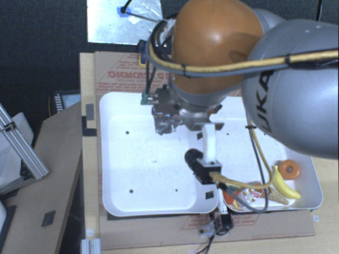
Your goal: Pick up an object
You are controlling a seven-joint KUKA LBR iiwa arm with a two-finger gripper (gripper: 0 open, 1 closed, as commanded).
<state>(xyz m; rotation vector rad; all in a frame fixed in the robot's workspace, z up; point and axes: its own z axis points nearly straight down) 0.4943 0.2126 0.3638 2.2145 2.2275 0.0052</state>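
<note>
My gripper (166, 121) hangs over the far right part of the left white bin (107, 147), under the big orange wrist band (214, 38). I see nothing held below it. A yellow banana (284, 184) lies in the near right corner of the right bin (318, 193). An orange ring-shaped object (289, 169) rests just behind the banana. A flat red and white packet (242, 197) lies near that bin's front wall, partly crossed by a yellow cable. The arm hides most of the right bin.
Both bins rest on a cardboard sheet (122, 73) with red print. A shiny metal plate (123, 14) lies beyond the bench at the back. An aluminium rail (21, 147) slants at the far left.
</note>
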